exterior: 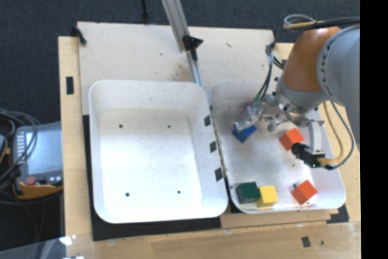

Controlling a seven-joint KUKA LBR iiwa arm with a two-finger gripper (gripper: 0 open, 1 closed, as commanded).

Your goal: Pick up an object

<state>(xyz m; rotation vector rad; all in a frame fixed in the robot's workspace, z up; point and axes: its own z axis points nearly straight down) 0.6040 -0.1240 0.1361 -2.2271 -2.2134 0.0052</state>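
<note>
Over the right-hand bin the grey arm with its orange band reaches in from the right, and its gripper hangs low above the bin's upper middle. Whether anything is clamped there cannot be told from this slanted look down; a blue block lies just beside the tip, touching or nearly touching it. An orange block sits near the wrist, close to a black fitting with a green light. Along the bin's near edge a green block and a yellow block lie touching side by side, with a second orange block a little to their right. The left-hand bin stands just beside, under a slanting metal rail.
</note>
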